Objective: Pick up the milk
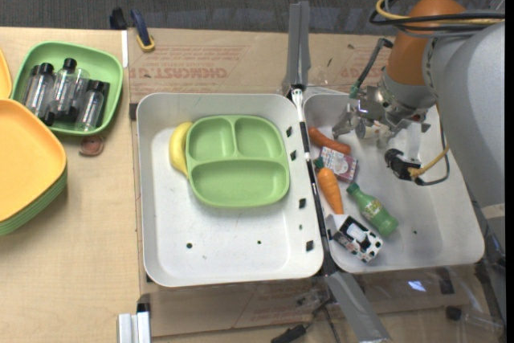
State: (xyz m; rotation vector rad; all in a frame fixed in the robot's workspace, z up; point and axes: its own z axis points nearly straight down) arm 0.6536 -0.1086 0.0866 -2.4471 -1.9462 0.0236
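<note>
The milk [359,239] is a small carton with black and white patches, lying on its side at the front left of the right bin [450,241]. My gripper [369,124] hangs over the back of that bin, well behind the milk and apart from it. It stands open, and nothing shows between its fingers. The grey arm with its orange band comes in from the right above it.
In the right bin a green bottle [373,210], a carrot [330,188], a pink packet [340,163] and a red sausage [329,141] lie between gripper and milk. The left bin [161,237] holds a green divided plate [237,159] and a yellow piece [177,147].
</note>
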